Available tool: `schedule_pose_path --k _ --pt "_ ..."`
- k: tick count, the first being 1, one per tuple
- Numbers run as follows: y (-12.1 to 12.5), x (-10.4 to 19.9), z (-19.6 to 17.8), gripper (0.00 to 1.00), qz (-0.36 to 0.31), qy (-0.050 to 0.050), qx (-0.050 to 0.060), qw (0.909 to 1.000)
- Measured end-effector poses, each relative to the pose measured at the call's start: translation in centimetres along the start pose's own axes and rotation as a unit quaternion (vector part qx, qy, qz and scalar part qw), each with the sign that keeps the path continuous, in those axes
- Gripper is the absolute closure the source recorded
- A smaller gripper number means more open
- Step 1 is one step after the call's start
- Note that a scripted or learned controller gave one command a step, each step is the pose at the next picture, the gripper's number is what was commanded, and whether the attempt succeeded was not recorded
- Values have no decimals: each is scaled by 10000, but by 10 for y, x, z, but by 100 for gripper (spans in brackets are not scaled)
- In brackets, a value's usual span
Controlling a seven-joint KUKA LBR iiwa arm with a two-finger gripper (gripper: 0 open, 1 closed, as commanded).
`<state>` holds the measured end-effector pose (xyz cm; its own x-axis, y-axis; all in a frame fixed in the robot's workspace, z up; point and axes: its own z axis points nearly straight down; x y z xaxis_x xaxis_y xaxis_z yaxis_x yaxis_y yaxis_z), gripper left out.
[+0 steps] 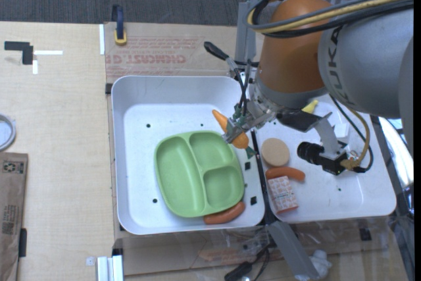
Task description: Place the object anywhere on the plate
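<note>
A green divided plate (197, 171) lies in the left bin (131, 141). My gripper (237, 130) hangs at the plate's upper right rim, close to the wall between the two bins. An orange carrot (221, 119) sits between its fingers, its pointed end sticking out to the upper left and its thick end showing just below the fingers. The gripper is shut on the carrot. The wrist and orange band hide what lies behind it.
An orange-red sausage (225, 213) lies against the plate's lower right edge. The right bin (368, 201) holds a round tan bun (276, 152), a second sausage (287, 174) and a small printed carton (281, 195).
</note>
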<state>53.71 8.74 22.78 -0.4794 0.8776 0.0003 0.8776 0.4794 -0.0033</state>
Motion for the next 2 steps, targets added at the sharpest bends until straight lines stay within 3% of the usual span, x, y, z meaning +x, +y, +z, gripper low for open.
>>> schedule_pose_path --k 1,2 --pt "-31 36 -139 100 -57 -13 -8 10000" --pt "-31 36 -139 0 -56 -13 -7 10000"
